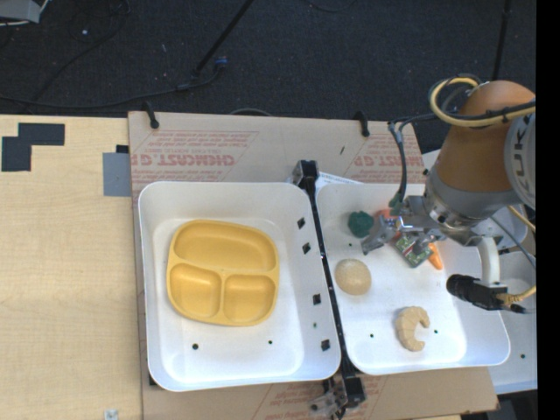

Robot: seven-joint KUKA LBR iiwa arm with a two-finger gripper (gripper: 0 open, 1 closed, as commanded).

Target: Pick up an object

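- Two shallow white bins, left (175, 357) and right (472, 348): smooth plastic by the look, soft sheen.
- Yellow divided plate (223, 271) in the left bin: smooth moulded plastic, slightly glossy.
- Pale round piece (353, 277) and tan curled piece (411, 327) at 5 o'clock from it: matt, the curled one rougher.
- Dark green lump (360, 223): matt.
- Brown sheet (210, 151) under the bins, printed: matt cardboard.
- Bench top (61, 304) at 9 o'clock: light wood grain, matt.
- Gripper (401, 233): bare metal, dull shine.
- Orange arm shell (490, 138): smooth, satin.

Red upside-down print "CHEMCRZT" on cardboard sheet (197, 151); uncertain reading.
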